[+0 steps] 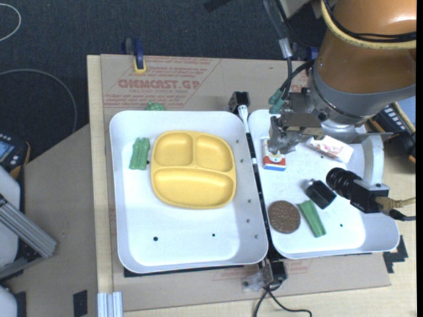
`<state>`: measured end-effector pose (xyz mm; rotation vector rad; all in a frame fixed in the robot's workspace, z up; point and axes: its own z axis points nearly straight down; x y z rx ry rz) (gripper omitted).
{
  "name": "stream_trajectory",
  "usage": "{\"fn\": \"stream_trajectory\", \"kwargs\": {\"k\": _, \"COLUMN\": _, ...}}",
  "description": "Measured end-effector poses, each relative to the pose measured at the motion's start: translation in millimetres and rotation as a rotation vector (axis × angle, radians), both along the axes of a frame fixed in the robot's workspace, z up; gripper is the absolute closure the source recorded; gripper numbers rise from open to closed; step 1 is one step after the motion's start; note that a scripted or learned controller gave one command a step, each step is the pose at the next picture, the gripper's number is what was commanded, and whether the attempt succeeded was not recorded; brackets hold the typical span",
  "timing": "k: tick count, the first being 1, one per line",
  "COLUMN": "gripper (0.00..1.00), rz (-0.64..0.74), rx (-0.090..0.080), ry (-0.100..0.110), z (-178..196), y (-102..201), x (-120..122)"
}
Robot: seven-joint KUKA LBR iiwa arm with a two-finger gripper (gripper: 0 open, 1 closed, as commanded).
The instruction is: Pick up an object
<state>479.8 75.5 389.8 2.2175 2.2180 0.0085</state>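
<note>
The shallow white left bin (pixel 185 236) and the shallow white right bin (pixel 347 240) are seen to be of smooth plastic with a faint sheen. The yellow divided plate (pixel 193 170) looks moulded in smooth plastic, softly glossy along its ridges. The green ridged stick (pixel 138 154) appears matt. A dull, finely grained face is shown by the brown round disc (pixel 284 216). The brown printed board (pixel 165 84) looks like a matt, paper-faced sheet. The dark floor (pixel 66 25) is read as rough carpet. The arm's orange band (pixel 377 5) is highly glossy.
</note>
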Motion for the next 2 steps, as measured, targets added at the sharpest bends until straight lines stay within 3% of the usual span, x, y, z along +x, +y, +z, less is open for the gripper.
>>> {"fn": "stream_trajectory", "kwargs": {"k": 1, "gripper": 1.00, "rz": 0.007, "rx": 0.004, "ry": -0.004, "z": 86, "y": 55, "x": 0}}
{"fn": "stream_trajectory", "kwargs": {"k": 2, "gripper": 1.00, "rz": -0.006, "rx": -0.002, "ry": 0.015, "z": 21, "y": 9, "x": -1}}
